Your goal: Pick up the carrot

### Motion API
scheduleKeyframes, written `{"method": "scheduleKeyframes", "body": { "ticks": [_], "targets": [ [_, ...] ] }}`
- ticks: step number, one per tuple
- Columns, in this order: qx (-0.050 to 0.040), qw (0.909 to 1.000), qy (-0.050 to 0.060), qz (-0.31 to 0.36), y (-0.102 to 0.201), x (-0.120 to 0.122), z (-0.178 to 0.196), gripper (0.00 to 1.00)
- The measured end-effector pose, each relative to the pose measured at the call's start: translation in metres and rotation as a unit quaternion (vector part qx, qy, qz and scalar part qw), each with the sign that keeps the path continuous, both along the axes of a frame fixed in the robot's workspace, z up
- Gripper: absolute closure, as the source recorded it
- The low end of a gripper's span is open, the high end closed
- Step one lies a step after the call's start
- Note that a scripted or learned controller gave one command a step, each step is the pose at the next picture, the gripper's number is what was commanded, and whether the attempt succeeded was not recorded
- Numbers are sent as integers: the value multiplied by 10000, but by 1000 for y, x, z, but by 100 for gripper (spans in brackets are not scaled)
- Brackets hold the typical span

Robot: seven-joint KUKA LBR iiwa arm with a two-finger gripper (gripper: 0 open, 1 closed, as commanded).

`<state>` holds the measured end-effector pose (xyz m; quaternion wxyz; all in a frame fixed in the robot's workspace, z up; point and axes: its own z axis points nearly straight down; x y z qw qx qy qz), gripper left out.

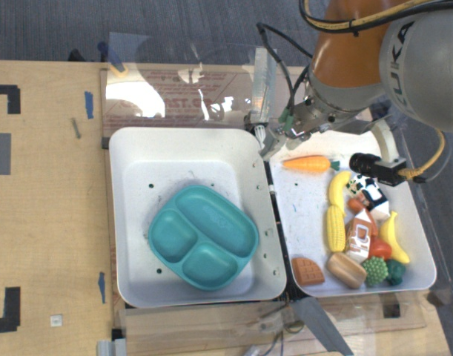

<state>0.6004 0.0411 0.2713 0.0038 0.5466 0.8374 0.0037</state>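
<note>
The grey arm [404, 58] with its orange band is reaching in from the right and hanging over the back of the right bin [426, 273], and its gripper [274, 136] is sitting low near the divide between the two bins, right at that bin's back-left corner. From where I am standing I cannot tell how the gripper is set, since the wrist and its cables are crowding that spot. The carrot [308, 165] is lying flat on the floor of the right bin, just beside the gripper and a little to its right, pointed end toward the left and green top toward the right; it is not being held by anything that I can make out. Farther along the same bin a heap of toy food is lying together: a banana [337, 188] is curving just past the carrot, a corn cob [335, 228] is stretching down below it, a small carton [359, 236] is leaning among them, a second banana [394, 237] is resting at the right side, a piece of broccoli [374, 270] is sitting near the front, a bread roll [347, 271] is lying beside it, and a brown waffle [308, 271] is lying apart at the front-left. In the left bin [130, 162] a teal divided plate [202, 236] is lying tilted across the middle.
</note>
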Motion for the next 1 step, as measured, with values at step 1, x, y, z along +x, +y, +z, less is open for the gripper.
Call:
{"method": "scheduleKeyframes", "body": {
  "ticks": [1],
  "targets": [
    [-17,9861,68,1662,-33,-105,-88,100]
  ]
}}
